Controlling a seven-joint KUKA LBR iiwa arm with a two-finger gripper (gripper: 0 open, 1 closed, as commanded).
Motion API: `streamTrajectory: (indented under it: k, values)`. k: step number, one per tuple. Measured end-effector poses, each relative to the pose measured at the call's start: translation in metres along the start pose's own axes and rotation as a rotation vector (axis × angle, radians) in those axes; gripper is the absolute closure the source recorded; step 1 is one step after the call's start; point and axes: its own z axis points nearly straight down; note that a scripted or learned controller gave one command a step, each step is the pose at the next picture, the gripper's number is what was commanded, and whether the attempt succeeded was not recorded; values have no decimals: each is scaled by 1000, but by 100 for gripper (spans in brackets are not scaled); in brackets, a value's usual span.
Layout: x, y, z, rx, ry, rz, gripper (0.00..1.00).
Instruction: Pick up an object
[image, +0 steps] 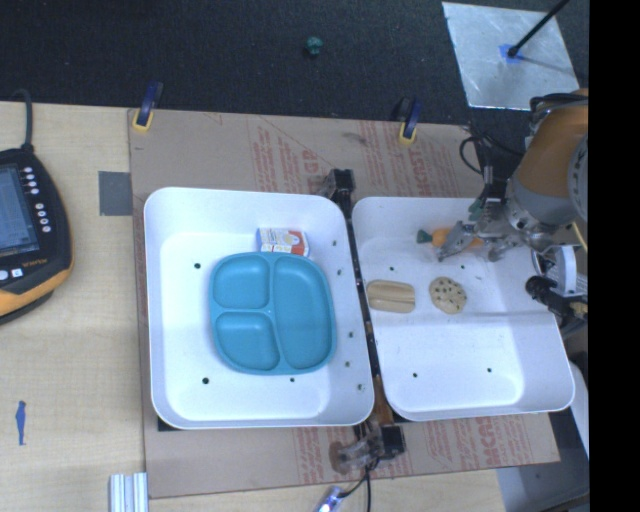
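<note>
1. Two shallow white bins sit side by side on a sheet of brown cardboard (430, 160) laid over a light wooden bench (70, 400).
2. The left bin (165, 300) holds a blue three-compartment plate (271, 312) lying flat near its middle.
3. A small white and orange carton (281, 241) lies just beyond the plate's far edge, touching or nearly touching it.
4. The right bin (500, 380) holds three small items in its far half.
5. A tan, oblong bread-like piece (390, 296) lies near the bin's left wall.
6. A round speckled cookie (448, 294) lies just to the right of the bread piece, apart from it.
7. A small orange and green item, perhaps a toy carrot (432, 237), lies near the bin's far wall.
8. The grey arm with its orange band (550, 150) reaches in from the right over the far right corner of the right bin.
9. The gripper (470, 240) sits low just right of the carrot-like item; its metal parts blur together, so I cannot tell how the claw stands, and nothing is visibly held.
10. A black and orange teach pendant (25, 235) rests on the bench, left of the bins.
11. Two blue and yellow clamps (148, 105) pin the cardboard's far edge.
</note>
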Motion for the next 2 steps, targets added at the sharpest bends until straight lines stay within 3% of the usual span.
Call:
streamTrajectory:
  k: [1,2]
  values:
    - [8,13,0,-1,0,-3,0]
    - [48,-51,1,3,-1,-3,0]
